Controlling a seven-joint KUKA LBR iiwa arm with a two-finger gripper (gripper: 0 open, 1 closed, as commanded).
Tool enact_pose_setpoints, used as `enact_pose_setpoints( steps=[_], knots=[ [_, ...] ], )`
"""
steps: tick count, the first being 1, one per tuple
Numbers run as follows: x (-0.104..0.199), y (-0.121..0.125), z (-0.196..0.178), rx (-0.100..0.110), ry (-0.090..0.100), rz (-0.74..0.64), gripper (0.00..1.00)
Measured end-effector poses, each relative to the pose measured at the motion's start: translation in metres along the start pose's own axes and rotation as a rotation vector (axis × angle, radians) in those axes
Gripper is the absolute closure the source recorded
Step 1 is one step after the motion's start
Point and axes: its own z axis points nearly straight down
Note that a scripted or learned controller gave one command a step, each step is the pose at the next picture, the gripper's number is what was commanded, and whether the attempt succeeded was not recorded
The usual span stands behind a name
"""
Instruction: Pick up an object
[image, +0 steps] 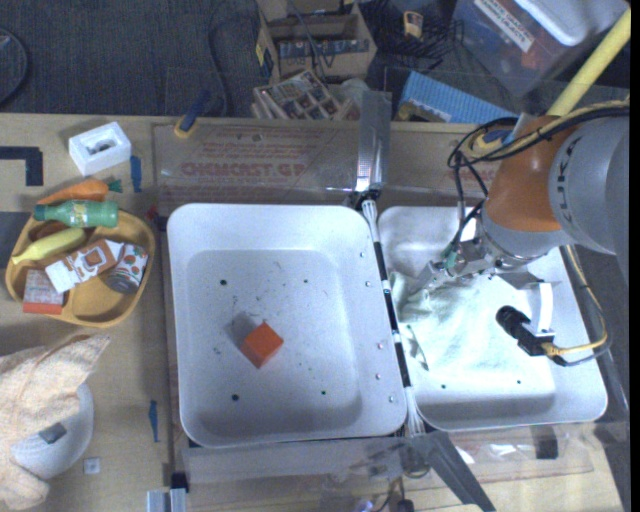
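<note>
An orange cube (263, 343) with a grey side lies in the left bin (200, 240), a little left of its middle. A pale, crumpled cloth (448, 325) is spread over the floor of the right bin (585, 400). My gripper (450, 268) hangs low over the upper left part of the right bin, at the top edge of the cloth. The grey arm with its orange band (525, 195) comes in from the upper right. The cube is far to the left of the gripper, across the wall between the bins.
A black part on a yellow cable (520, 328) hangs from the arm over the right bin. A yellow bowl of toy food (80, 265) and a beige cloth (50, 385) sit left of the bins. A clear lid (260, 160) lies behind the left bin.
</note>
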Motion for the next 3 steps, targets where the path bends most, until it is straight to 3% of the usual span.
enact_pose_setpoints(
  steps=[1,2,3],
  knots=[
    [-0.012,0.044,0.002,-0.006,-0.004,-0.036,0.0],
    [0.017,-0.006,-0.094,0.004,0.001,-0.322,0.0],
    [-0.002,-0.024,-0.006,-0.005,-0.004,-0.252,0.0]
  ],
)
